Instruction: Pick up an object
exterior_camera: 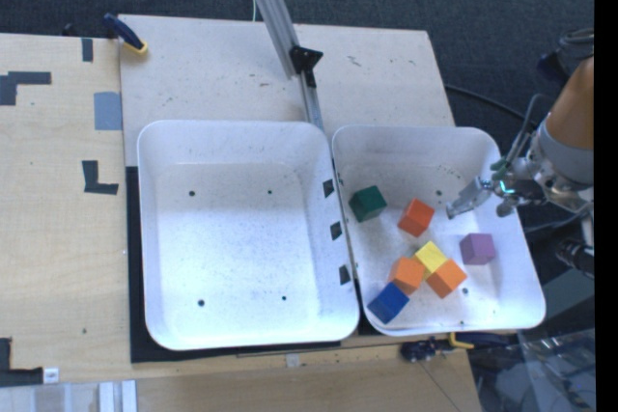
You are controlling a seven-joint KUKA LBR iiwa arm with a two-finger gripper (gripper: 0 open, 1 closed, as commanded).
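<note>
The big wooden bench (58,207) holds two shallow white plastic bins side by side. The left white bin (159,159) has bare floor in it. The right white bin (386,142) has all the small blocks, so the arm has to reach in there to pick one up.

The grey robot arm with the orange band (570,135) comes in from the right. It hangs over the right rim of that bin. Its two-finger gripper (470,198) pokes in above the bin floor. There is no block between its fingers. I cannot tell if the fingers are spread or closed.

The closest blocks are the orange wooden cube (416,216), just to its left, and the purple cube (477,248), just below it. The green cube (368,203) sits further left. Lower down, four blocks huddle close: a yellow cube (431,257), an orange block (408,274), another orange block (446,279) and a blue cube (388,302). I think a lone block would be easier to grab than one in the huddle.
</note>
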